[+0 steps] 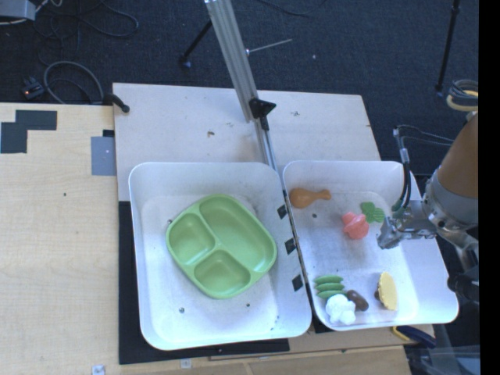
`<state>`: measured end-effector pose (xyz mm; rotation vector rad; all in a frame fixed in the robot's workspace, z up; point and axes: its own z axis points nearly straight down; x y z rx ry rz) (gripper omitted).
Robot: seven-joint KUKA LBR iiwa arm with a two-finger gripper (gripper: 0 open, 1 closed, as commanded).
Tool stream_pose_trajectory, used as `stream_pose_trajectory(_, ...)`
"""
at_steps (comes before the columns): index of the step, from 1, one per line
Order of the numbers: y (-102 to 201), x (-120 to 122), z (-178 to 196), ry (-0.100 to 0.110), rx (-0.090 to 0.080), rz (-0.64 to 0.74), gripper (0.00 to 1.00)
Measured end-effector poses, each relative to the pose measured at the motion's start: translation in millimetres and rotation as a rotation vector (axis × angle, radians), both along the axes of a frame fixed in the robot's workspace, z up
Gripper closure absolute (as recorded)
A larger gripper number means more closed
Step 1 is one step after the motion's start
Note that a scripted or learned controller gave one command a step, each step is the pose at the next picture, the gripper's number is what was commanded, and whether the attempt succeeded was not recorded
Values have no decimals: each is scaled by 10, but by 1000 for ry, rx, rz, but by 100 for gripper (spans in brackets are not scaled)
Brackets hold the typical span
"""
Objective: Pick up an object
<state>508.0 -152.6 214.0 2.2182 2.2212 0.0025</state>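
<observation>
My gripper [388, 237] hangs low over the right side of the right bin [437, 307]. A red strawberry-like toy [355, 225] with a green leafy piece [373, 212] lies just to its left, apart from it. A brown drumstick toy [308, 198] rests near the bin's upper left. A yellow corn piece [387, 291] lies below the gripper. At the bin's lower left sit a green pea pod [328, 285], a white lumpy toy [340, 309] and a small brown piece [358, 298]. I see nothing between the fingers.
The left bin [148, 287] holds a green three-compartment plate [221, 244]. A slanted metal rail [238, 61] reaches down to the divide between the bins. Wooden bench surface [55, 233] extends left. The arm's body [461, 186] stands at the right bin's right edge.
</observation>
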Motion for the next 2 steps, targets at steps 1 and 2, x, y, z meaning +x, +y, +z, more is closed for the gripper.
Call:
stream_pose_trajectory(1,576,30,-63,6,4,4,100)
stream_pose_trajectory(2,1135,196,-74,5,3,4,100)
